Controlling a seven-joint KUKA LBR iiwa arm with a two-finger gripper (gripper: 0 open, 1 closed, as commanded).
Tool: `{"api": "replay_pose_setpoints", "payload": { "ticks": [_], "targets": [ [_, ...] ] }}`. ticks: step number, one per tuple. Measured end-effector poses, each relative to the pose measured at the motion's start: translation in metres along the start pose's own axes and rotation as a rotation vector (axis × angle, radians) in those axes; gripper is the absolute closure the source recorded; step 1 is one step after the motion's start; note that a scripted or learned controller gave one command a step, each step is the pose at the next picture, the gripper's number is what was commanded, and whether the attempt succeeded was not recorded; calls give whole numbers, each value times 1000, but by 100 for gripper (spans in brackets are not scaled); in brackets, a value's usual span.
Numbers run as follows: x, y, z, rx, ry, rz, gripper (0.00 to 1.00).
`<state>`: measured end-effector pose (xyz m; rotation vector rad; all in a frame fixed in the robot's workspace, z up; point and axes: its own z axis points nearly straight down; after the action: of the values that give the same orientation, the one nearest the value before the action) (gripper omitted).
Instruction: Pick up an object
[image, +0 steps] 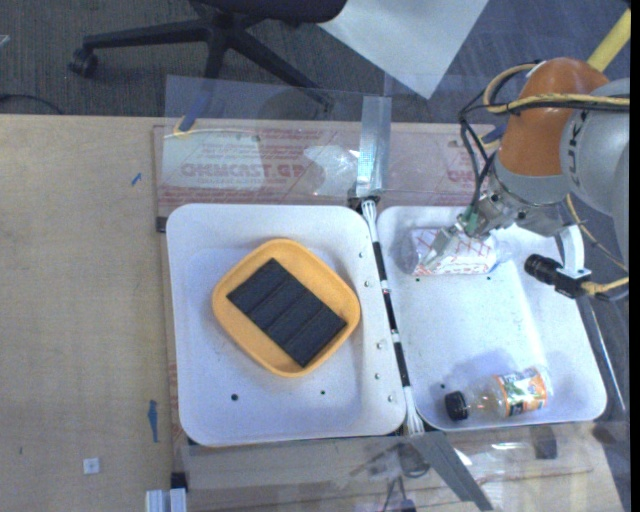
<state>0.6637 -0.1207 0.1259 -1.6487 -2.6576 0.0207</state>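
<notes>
Nearest me, a small clear bottle (500, 393) with a black cap lies on its side at the front of the right bin (560, 340). In the left bin (200, 400) sits a yellow tray (232, 325) holding a black slab. Farther back in the right bin, a crinkled clear packet (448, 255) with red print lies flat. The gripper (472, 224) hangs right at its upper edge; whether it is apart or together I cannot tell. Nothing looks lifted yet, so the pick seems unfinished.
</notes>
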Motion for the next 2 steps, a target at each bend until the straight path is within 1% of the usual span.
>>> {"api": "replay_pose_setpoints", "payload": {
  "ticks": [1,2],
  "targets": [
    [0,2,0,-5,-5,-59,0],
    [-1,2,-19,0,-4,-65,100]
  ]
}}
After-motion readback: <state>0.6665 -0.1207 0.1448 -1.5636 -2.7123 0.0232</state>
